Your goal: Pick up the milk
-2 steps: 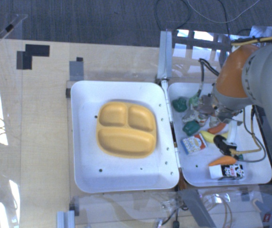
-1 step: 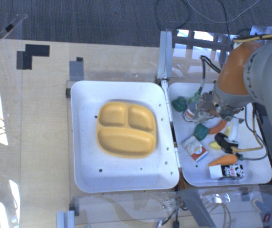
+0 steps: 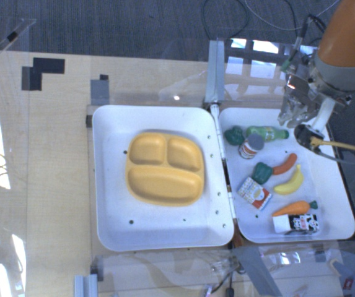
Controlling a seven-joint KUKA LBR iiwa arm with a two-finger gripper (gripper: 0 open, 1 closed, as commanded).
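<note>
The milk [image 3: 295, 223] is a small white carton with black cow patches, lying on its side at the front of the right bin [image 3: 344, 218], just below a carrot [image 3: 292, 208]. My gripper [image 3: 293, 114] hangs over the back right part of that bin, above and to the right of a green bottle [image 3: 266, 133]. It is far from the milk, open, with nothing between its fingers.
The right bin also holds a green pepper [image 3: 233, 135], a small can [image 3: 249, 146], a red chilli [image 3: 284, 164], a banana [image 3: 290, 183], a dark green block [image 3: 262, 171] and a red-and-white carton [image 3: 254, 192]. A yellow divided tray [image 3: 165, 168] lies in the left bin [image 3: 109, 184].
</note>
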